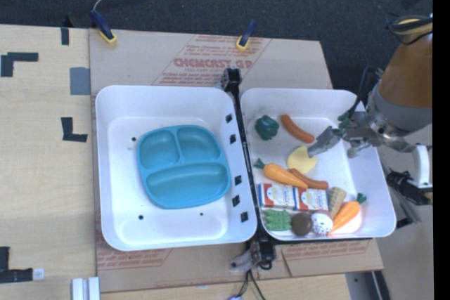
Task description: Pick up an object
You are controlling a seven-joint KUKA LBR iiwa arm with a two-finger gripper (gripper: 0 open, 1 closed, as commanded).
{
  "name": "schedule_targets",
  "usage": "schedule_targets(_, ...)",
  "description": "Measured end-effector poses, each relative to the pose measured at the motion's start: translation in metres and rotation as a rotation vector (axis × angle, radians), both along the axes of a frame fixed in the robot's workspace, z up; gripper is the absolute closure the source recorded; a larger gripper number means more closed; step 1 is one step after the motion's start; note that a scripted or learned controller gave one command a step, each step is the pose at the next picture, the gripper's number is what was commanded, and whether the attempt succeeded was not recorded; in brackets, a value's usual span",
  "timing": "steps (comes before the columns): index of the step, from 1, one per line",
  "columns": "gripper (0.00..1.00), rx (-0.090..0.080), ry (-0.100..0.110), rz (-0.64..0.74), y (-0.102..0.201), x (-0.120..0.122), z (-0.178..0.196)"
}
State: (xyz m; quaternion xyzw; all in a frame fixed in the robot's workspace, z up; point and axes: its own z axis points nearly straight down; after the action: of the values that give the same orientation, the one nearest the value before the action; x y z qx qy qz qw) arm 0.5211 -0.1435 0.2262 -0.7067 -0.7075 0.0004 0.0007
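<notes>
My gripper (336, 145) hangs over the right bin (365, 172), near its right side, open with nothing between its fingers. Its left finger (323, 141) ends just above and to the right of a yellow wedge (302, 159). Further left lie an orange sausage (297, 128) and a green pepper (266, 126). Below the wedge are a carrot (285, 174), a second sausage (313, 183) and a small carton (294, 198). Along the bin's front edge sit green peas (279, 220), a brown ball (302, 223), a white egg (321, 224), a cone (337, 198) and another carrot (346, 216).
The left bin (116, 151) holds a blue divided plate (184, 165). A black divider with clips (238, 151) runs between the bins. Both bins rest on a cardboard sheet (204, 63) clamped at its far edge. The grey and orange arm (408, 91) stands over the right rim.
</notes>
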Motion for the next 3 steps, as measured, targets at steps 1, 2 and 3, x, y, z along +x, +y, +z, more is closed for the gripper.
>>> schedule_targets(1,0.00,0.000,-0.002,0.001,0.007,0.046,-0.136)
schedule_targets(2,0.00,-0.002,-0.007,0.001,0.020,0.096,-0.140)
schedule_targets(3,0.00,-0.002,-0.005,-0.001,0.040,0.035,-0.140)
